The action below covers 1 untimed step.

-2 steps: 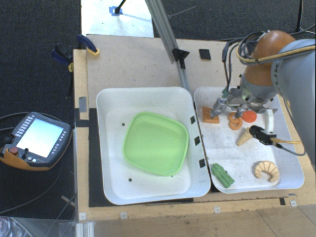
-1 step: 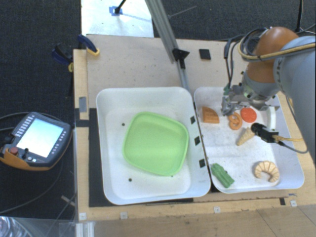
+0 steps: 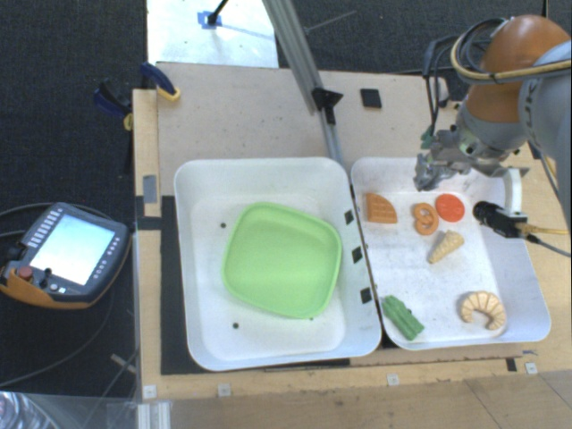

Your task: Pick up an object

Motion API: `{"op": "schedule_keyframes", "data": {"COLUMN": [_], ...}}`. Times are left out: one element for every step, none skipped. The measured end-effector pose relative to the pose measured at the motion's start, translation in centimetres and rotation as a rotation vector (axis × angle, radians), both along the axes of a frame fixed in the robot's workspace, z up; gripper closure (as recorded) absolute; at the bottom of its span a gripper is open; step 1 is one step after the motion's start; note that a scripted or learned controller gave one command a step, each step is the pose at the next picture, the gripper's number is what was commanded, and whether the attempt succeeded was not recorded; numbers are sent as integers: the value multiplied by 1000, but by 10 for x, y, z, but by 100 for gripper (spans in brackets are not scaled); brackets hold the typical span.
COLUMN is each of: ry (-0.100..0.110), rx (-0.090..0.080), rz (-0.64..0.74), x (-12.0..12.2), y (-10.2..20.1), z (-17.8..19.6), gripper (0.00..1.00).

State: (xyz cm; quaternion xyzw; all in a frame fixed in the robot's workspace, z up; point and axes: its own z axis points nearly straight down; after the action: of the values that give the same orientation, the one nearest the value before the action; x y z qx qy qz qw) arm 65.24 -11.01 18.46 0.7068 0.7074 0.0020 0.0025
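Gripper [image 3: 432,175] hovers over right bin [image 3: 527,280], fingers' state we cannot tell. We centre above red disc [image 3: 450,207] before descending.

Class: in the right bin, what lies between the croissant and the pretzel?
The cheese wedge lies between the croissant and the pretzel, seen in the camera view.

Grey arm [image 3: 545,96], orange band [image 3: 518,52], black cables [image 3: 440,70]

Counter [image 3: 241,114] of pale board, on dark floor. Blue clamp [image 3: 159,80] at its far left corner. Teach pendant [image 3: 63,256] with lit screen lies left of counter. Slanted metal pole [image 3: 299,47] crosses the far side.
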Motion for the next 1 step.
{"op": "schedule_keyframes", "data": {"ry": [4], "rx": [1], "rz": [0], "x": [0], "y": [0], "z": [18], "gripper": [100]}}
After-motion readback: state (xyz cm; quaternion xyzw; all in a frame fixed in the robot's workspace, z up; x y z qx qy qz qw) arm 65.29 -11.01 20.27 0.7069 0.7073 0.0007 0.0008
